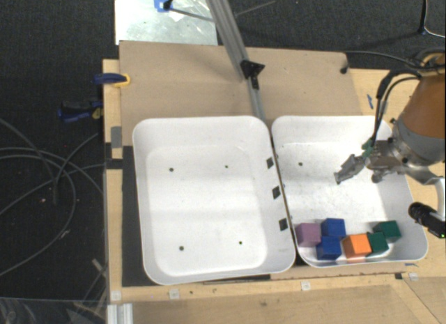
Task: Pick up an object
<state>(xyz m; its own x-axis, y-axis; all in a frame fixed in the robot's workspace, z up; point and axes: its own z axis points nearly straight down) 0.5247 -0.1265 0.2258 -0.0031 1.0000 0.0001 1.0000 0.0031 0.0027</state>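
Note:
Several small blocks lie bunched along the front edge of the right bin (313,141): a purple one (308,233), two blue ones (333,228) (328,248), an orange one (357,245) and two green ones (387,230) (377,243). My gripper (358,177) hangs over the middle right of that bin, behind the blocks and apart from them. It is open, with nothing between its fingers. One finger (346,170) slants down to the left. The arm's orange band (425,110) rises at the right edge.
The left bin (202,197) lies beside the right one, and the two share a dividing rim with black clips (276,191). A slanted metal pole (230,33) crosses above the back of the bench. Blue clamps (104,79) sit at the bench's left edge.

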